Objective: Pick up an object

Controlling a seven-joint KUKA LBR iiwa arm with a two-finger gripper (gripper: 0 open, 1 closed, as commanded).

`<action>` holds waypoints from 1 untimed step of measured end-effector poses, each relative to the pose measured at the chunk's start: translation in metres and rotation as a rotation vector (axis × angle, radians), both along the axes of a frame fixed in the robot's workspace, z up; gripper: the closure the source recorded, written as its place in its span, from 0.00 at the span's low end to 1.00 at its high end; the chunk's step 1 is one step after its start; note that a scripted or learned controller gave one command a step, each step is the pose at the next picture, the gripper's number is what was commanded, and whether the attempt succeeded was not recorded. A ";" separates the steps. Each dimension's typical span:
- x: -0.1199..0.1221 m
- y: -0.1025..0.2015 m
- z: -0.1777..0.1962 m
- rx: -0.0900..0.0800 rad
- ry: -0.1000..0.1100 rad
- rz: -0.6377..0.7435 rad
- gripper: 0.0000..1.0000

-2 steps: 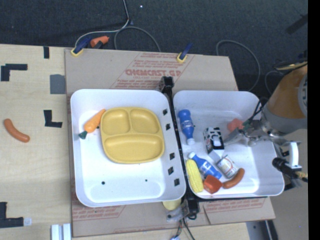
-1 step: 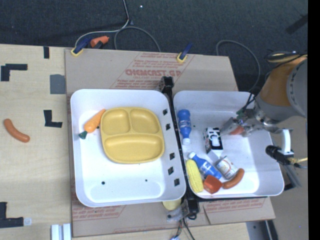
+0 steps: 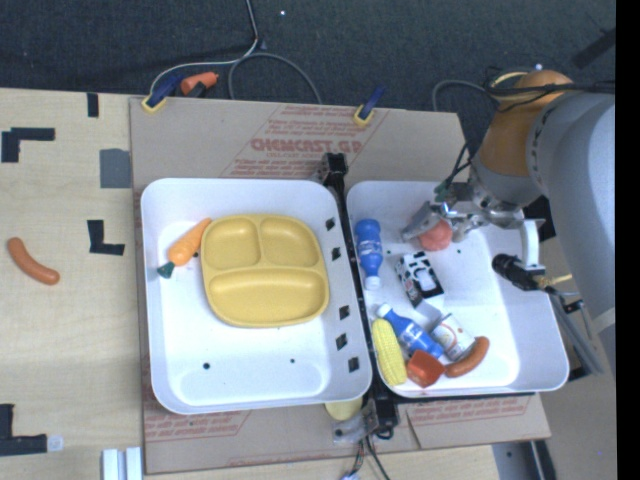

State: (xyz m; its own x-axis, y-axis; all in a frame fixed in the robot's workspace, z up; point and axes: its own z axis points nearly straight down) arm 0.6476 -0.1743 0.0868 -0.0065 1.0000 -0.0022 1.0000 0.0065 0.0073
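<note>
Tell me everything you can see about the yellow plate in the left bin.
The plate is pale yellow and looks like moulded plastic, with rounded corners and three compartments: two smaller ones along the far side and one wide one along the near side. All three look bare. It lies flat, right way up, in the far half of the left bin, turned a little askew to the walls. A toy carrot lies against its left far corner, and seems to touch the rim.

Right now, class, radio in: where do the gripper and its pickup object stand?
Gripper over right bin, upper part. Fingers around a small red object. Blue bottle and black-and-white box close by, apart from it.
</note>
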 end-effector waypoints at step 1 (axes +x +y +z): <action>-0.061 0.040 0.001 0.001 0.005 -0.005 0.00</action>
